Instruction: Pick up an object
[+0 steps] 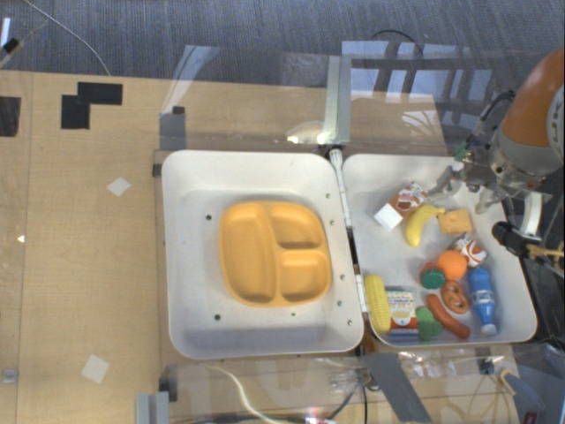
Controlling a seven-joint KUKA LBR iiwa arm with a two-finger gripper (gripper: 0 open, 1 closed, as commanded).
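My gripper (465, 188) hangs over the back of the right bin (528, 325), below the orange-banded wrist (534, 113). Its two grey fingers stand apart, open, with nothing between them. Just under and in front of it lies a tan block (455, 222). A yellow banana (418, 223), a white cube (388, 215) and a red-and-white piece (409, 198) lie to its left. Nearer the front are an orange (452, 264), a blue bottle (482, 299), a corn cob (377, 300) and a hot dog (448, 318).
The left bin (190, 325) holds a yellow divided plate (272, 253). A metal divider (346, 228) separates the bins. A small printed box (402, 310) and green pieces (432, 279) crowd the right bin's front. Cables and frame bars run behind the right bin.
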